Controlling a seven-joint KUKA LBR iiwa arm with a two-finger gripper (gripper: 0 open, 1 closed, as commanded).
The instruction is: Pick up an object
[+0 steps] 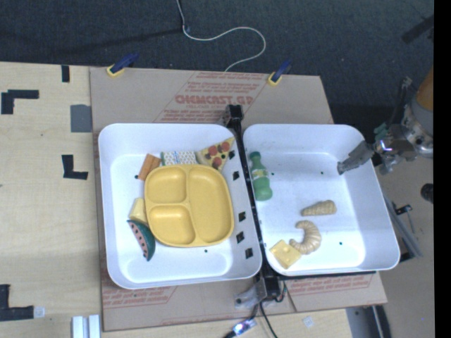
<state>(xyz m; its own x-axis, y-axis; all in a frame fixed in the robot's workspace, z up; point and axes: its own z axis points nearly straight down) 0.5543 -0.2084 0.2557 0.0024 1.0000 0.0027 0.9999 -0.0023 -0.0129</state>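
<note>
Legible markings, single overhead view:

- Cardboard sheet (211, 97) under the two bins, upper centre of frame: red printed lettering, upside down from this angle. The largest line sits just above the left bin's far rim; it appears to be one brand word, but the letters are too blurred to read with confidence. Smaller red lines above and beside it are illegible.
- Same cardboard, lower edge of frame below the bins: faint red print fragments, unreadable.
- Black angular marks (70, 166) on the wooden bench surface, left of frame: plain shapes, not characters.
- No readable labels or numbers on bin contents.
</note>
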